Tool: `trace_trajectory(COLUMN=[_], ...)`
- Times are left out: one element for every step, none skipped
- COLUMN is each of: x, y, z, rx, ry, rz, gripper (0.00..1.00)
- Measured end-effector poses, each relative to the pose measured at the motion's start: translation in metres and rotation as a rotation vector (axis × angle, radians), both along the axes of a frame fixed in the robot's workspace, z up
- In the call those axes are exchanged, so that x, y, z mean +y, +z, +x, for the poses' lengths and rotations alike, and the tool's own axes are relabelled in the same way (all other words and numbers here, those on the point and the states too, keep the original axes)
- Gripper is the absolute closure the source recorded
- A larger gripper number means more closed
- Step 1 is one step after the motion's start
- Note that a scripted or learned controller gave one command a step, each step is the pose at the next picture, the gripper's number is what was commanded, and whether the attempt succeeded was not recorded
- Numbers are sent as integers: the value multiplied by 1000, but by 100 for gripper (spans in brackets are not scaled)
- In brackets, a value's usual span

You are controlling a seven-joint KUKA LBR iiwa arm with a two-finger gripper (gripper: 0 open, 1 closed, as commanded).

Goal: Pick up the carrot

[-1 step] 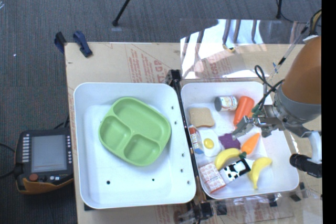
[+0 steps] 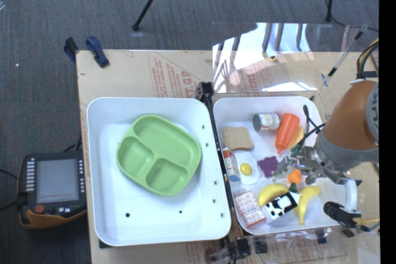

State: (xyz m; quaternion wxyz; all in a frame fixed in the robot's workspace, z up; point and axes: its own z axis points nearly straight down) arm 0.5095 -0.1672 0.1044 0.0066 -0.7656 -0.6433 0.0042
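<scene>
At the near end of the right bin (image 2: 312, 105) lie two yellow bananas (image 2: 272, 193), a black and white toy (image 2: 283, 204) between them, and one pink box (image 2: 249, 208). The hand (image 2: 301, 165) sits low over this bin, by a small orange thing (image 2: 294, 176) and one purple thing (image 2: 268, 166). The hand is too dark and blurry here, so how it is set cannot be told. Nothing can be seen caught in it.

A bit farther back there is one fried egg (image 2: 247, 170), one small bottle (image 2: 229, 164) by the bin's left wall, and one slice of bread (image 2: 238, 138). Then comes the carrot (image 2: 287, 129). It lies on the floor of the right bin, toward the far end, tipped at a slant, just beside one can (image 2: 266, 121). There is only one carrot.

So the job looks like it is not done yet. The carrot lies in the bin, and the hand is near it but not on it. It looks like the hand must move to the carrot, grab it and lift it up.

The left bin (image 2: 99, 133) holds one green plate (image 2: 159, 154) with three parts. Two bins sit on the worktop (image 2: 148, 74). At the worktop's far left corner sits one blue clamp (image 2: 96, 51).
</scene>
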Motion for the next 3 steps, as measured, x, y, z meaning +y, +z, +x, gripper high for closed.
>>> trace_trajectory(x=[-1, 26, 19], y=[12, -19, -12], z=[2, -25, -7], rx=[-7, -9, -11], ry=[-6, 135, -49], rz=[1, 0, -3], gripper=[100, 100, 100])
